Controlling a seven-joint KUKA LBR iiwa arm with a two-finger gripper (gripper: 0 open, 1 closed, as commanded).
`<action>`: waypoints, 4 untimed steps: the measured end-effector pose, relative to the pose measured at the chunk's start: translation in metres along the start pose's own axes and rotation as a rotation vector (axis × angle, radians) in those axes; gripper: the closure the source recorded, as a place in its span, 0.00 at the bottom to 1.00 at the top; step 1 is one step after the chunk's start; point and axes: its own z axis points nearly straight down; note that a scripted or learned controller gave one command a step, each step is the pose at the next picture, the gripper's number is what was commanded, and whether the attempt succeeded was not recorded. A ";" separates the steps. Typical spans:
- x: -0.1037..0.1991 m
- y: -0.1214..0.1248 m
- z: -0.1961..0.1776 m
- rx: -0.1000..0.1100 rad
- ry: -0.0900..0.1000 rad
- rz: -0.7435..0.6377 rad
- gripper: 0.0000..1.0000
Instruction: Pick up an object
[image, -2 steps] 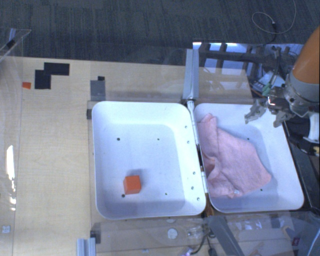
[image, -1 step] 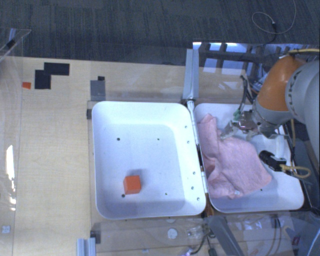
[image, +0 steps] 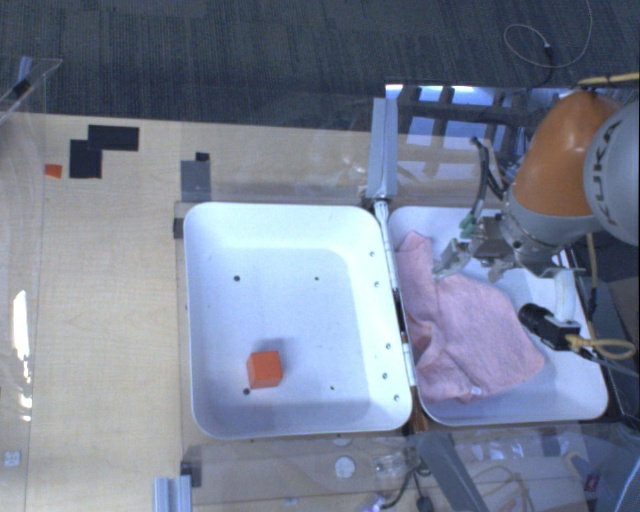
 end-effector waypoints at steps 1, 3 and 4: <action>-0.039 0.025 0.093 -0.001 -0.001 -0.211 0.00; -0.014 0.090 0.097 0.007 -0.002 -0.301 0.00; -0.014 0.090 0.098 0.007 -0.002 -0.301 0.00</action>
